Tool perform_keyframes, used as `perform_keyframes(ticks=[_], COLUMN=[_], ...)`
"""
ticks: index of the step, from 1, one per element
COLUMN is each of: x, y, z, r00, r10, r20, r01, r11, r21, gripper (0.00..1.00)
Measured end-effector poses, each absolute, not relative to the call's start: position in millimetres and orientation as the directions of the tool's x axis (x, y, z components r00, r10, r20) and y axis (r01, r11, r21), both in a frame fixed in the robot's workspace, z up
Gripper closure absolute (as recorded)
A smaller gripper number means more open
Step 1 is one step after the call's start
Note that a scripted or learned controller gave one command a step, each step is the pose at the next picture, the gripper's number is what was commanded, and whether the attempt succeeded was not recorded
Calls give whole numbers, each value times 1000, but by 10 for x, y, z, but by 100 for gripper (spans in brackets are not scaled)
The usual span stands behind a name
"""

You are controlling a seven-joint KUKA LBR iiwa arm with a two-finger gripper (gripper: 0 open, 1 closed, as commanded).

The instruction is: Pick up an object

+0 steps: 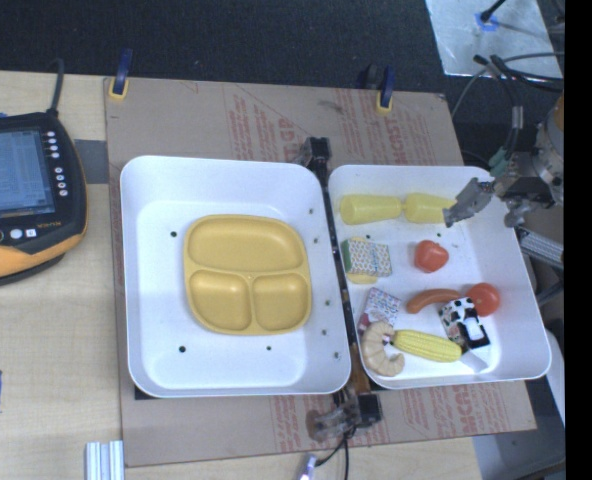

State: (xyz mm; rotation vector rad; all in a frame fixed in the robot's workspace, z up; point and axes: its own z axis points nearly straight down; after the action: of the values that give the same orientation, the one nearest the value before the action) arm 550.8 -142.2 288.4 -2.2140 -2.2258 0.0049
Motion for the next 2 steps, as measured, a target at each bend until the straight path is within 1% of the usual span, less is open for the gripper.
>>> perform_keyframes(ticks=[1,2], x=[5647,5897], y=[-1615,-1552], z=[1780,910], r00=[-6,-7], r10=[1000,1000], r20=[-1,-1], r01=[1000,1000], r11=[6,7], r21=[-6,-6], gripper=[0,0])
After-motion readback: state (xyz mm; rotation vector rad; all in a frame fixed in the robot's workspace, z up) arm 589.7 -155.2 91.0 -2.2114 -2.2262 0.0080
